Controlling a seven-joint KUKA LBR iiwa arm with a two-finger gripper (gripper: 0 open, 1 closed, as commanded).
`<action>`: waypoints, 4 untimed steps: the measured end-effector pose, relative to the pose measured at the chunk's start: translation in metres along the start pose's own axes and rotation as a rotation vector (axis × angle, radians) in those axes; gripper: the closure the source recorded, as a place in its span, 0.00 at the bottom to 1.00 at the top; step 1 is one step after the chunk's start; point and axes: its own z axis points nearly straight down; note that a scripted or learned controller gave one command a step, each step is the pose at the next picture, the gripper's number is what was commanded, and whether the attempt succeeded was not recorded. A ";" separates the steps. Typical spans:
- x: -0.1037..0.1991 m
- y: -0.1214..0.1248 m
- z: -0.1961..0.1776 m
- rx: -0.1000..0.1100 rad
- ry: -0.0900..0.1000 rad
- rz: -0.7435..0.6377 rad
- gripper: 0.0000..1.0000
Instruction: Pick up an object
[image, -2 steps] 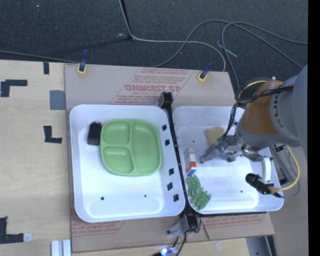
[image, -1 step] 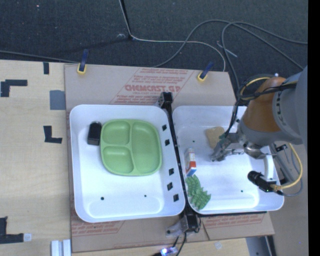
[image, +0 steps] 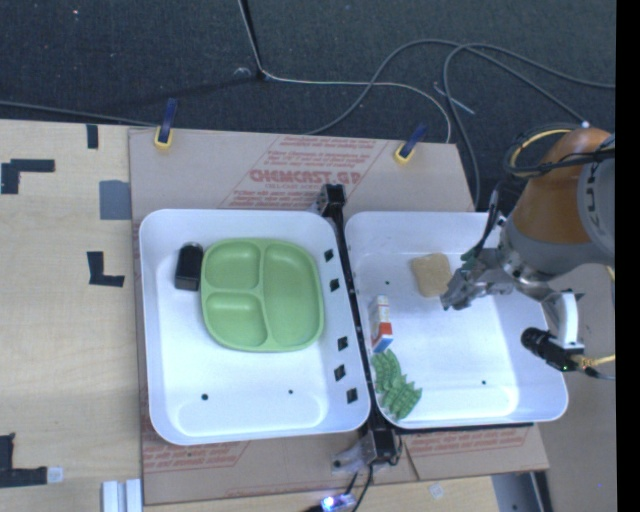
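Note:
The right bin (image: 500, 390) holds a tan sponge-like block (image: 431, 273) near its back, a small white tube with red and blue print (image: 381, 322) by its left wall, and a green leafy piece (image: 396, 382) at the front left. My gripper (image: 456, 296) hangs low over the right bin, just right of the tan block and close to its edge. Nothing shows between its fingers. The grey arm with its orange band (image: 560, 195) reaches in from the right.
The left bin (image: 170, 400) carries a green divided plate (image: 263, 294) and a small black block (image: 188, 266) beside it. A black clip strip (image: 345, 300) runs between the bins. Cables lie across the dark floor behind the bench.

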 end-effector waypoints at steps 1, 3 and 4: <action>0.003 0.004 -0.063 -0.002 -0.001 -0.002 1.00; 0.012 0.007 -0.140 0.003 0.001 -0.001 1.00; 0.070 0.019 -0.138 0.004 0.002 -0.007 1.00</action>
